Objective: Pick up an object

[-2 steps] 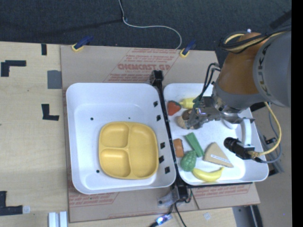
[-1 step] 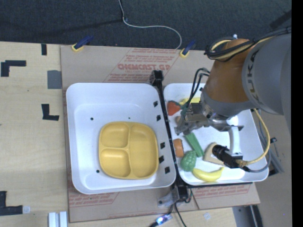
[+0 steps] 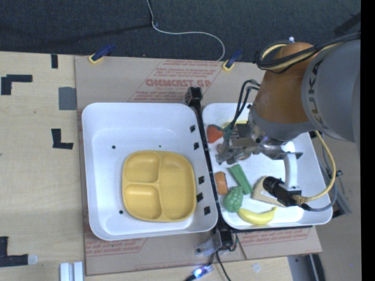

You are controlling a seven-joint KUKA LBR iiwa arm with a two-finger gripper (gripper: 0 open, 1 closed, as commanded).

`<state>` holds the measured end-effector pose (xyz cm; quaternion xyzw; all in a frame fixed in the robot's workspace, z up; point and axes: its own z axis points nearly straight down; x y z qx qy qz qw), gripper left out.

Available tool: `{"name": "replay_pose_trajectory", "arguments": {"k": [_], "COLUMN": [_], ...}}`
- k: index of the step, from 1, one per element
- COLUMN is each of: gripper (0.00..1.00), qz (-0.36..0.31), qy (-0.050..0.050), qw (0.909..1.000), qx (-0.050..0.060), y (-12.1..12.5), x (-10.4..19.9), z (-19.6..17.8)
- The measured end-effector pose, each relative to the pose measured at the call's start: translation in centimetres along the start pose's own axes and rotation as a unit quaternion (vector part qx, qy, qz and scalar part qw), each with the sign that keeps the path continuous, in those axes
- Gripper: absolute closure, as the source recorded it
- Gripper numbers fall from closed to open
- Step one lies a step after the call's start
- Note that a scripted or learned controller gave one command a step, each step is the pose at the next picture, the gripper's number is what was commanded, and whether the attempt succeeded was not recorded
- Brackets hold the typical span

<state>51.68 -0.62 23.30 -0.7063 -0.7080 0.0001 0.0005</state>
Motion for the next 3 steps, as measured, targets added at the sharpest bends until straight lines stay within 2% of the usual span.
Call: {"name": "replay_pose_trajectory", "arguments": {"k": [1, 3], "gripper": [1.00, 1.00], "qz": [0.000, 0.000], "qy": [0.000, 0.000], "qw": [1.0000, 1.0000], "qx": [0.001, 0.001], "y": [-0.60, 0.32], "x": [0.61, -0.20], "z": [0.01, 0.64]}}
